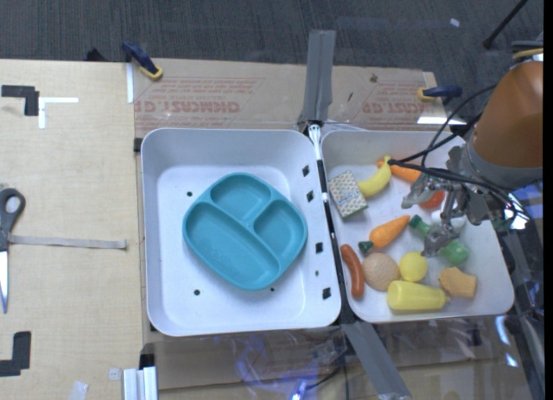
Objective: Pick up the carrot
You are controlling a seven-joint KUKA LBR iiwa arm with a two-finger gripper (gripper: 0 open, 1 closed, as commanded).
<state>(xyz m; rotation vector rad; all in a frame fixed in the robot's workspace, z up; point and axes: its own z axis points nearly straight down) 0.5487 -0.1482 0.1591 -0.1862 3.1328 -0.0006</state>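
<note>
From above we see two white bins side by side. The left bin (155, 243) holds a teal plate (245, 230) lying near its middle, with bare white floor all round it up to the walls. The right bin (497, 290) is crowded. The carrot (389, 231) lies near the bin's middle, tilted, its thick end toward the left and its tip up to the right, apart from its neighbours. Left of it we find a sponge (346, 193) close to the dividing wall, and a banana (376, 180) above it. A sausage (352, 269) lies along the left wall; beside it sit a beige ball (378, 270), a lemon (413, 266) and a yellow block (416, 295) near the front edge. An orange piece (458, 282) sits near the front right corner, with a green piece (454, 252) just behind it.

The gripper (442, 232) hangs right of the carrot, over the green piece, not touching the carrot. We cannot tell how its fingers stand. Cables cross above the bin's back half, so the freest room lies around the carrot itself.
</note>
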